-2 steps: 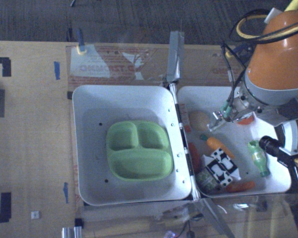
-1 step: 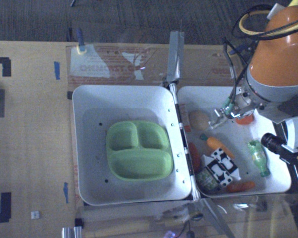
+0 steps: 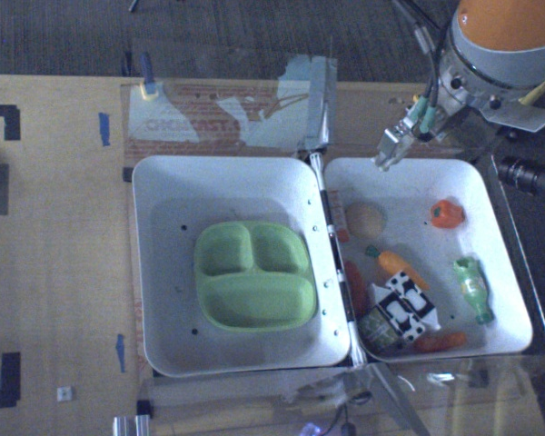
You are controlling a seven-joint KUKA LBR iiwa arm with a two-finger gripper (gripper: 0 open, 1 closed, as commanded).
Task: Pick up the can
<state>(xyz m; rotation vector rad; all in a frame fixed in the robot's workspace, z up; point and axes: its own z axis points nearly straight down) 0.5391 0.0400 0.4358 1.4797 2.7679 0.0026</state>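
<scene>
The can (image 3: 376, 327) is a dark green cylinder at the front left of the right bin (image 3: 509, 243), partly tucked under a black-and-white checkered box (image 3: 405, 302). My gripper (image 3: 385, 155) hangs over the bin's back left corner, well behind the can and apart from every object. Nothing shows between its tips.
The right bin also holds a tan round item (image 3: 365, 218), a red-orange pepper (image 3: 446, 213), a carrot (image 3: 396, 263), a green bottle (image 3: 472, 288), a red piece (image 3: 440, 341) and a red strip (image 3: 354, 285). A green divided plate (image 3: 252, 273) lies in the left bin (image 3: 159, 243).
</scene>
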